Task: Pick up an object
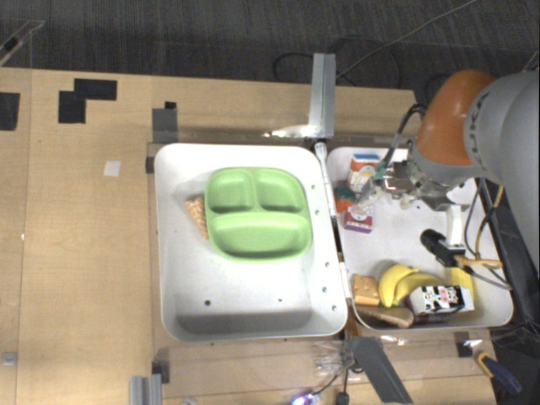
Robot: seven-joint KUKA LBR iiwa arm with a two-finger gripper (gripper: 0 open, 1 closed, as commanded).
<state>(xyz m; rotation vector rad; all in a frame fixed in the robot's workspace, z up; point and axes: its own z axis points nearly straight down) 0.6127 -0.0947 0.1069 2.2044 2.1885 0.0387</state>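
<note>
My gripper (374, 184) reaches in from the right, low over the back left part of the right bin (396, 243). It sits among a small cluster there. A white, blue and red container (364, 162) is just behind it. A red item (344, 201) lies to its left and a small pink and white box (359, 220) in front. I see nothing lifted between its fingers. A yellow banana (403, 282) lies at the bin's front with a piece of toast (364, 290), a brown piece (393, 317) and a black and white carton (440, 299).
The left bin (245, 310) holds a green divided plate (256, 212) with a tan waffle-like piece (197, 216) partly under its left edge. A metal post (323, 95) stands behind the wall between the two bins.
</note>
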